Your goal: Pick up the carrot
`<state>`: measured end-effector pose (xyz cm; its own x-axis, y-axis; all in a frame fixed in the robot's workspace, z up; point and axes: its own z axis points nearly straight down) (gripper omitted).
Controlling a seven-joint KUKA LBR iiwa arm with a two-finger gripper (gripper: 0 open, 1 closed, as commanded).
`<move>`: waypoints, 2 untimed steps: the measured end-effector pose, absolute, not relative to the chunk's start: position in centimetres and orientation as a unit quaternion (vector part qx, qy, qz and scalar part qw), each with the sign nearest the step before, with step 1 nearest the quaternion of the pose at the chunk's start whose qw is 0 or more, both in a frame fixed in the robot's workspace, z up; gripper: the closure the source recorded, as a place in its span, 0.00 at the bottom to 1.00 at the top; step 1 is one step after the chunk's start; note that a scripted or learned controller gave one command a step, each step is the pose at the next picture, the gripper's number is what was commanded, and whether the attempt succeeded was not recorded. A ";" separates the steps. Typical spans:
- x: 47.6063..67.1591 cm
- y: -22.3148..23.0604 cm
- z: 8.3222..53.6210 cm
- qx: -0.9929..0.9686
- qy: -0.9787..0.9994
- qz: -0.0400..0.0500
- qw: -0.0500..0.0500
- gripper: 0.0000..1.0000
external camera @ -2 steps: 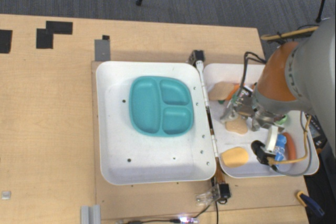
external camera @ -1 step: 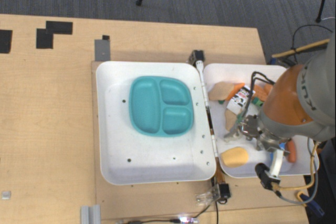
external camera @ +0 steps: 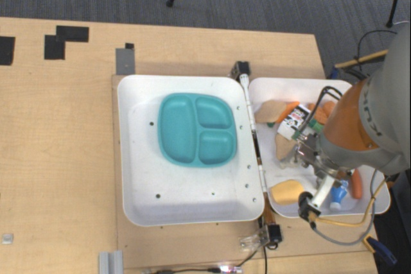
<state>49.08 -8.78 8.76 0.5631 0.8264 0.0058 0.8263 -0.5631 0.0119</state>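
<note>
Probably light, stiff, smooth carrot (external camera: 355, 188), lying right of end effector (external camera: 307, 154); best pinched across mid-length. Cannot tell end effector's state.

No text, brand, number or sign can be read anywhere in this view. One printed item is noted: a small white label (external camera: 296, 117) with black and red marks, on an object in the right bin (external camera: 266, 90) near its far edge, partly covered by the arm; the print is too small and blurred to make out. The black patches (external camera: 64, 40) at the far left corner of the counter (external camera: 58, 157) are plain shapes and carry no lettering. The teal divided plate (external camera: 196, 129) in the left bin (external camera: 138, 202) bears no marking.
</note>
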 end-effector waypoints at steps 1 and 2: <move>49.1 -8.8 8.8 0.910 0.414 0.005 0.004 0.00; 49.1 -8.4 8.7 0.949 0.316 0.005 0.004 0.00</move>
